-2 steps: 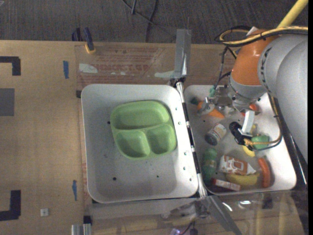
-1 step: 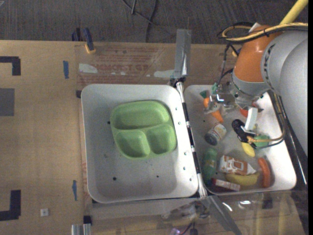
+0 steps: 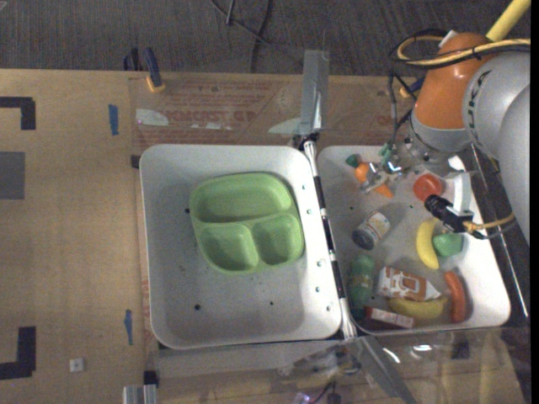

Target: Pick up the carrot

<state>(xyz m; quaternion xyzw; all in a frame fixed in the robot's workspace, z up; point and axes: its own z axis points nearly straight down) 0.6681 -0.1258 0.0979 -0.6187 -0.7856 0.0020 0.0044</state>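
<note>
Grey arm (image 3: pixel 505 108) with a rounded orange band (image 3: pixel 446 99); yellow and black cables (image 3: pixel 438 45) loop above that band.

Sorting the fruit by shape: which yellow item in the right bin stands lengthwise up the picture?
The yellow banana beside the green item; the other banana lies crosswise near the front wall.

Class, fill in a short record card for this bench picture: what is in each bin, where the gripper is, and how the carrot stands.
left bin: green divided plate
right bin: carrot, small can, two bananas, green bottle, small carton, other toy food
gripper: at the right bin's far left corner, above the carrot
carrot: lying beside the gripper; grasp not visible
</note>
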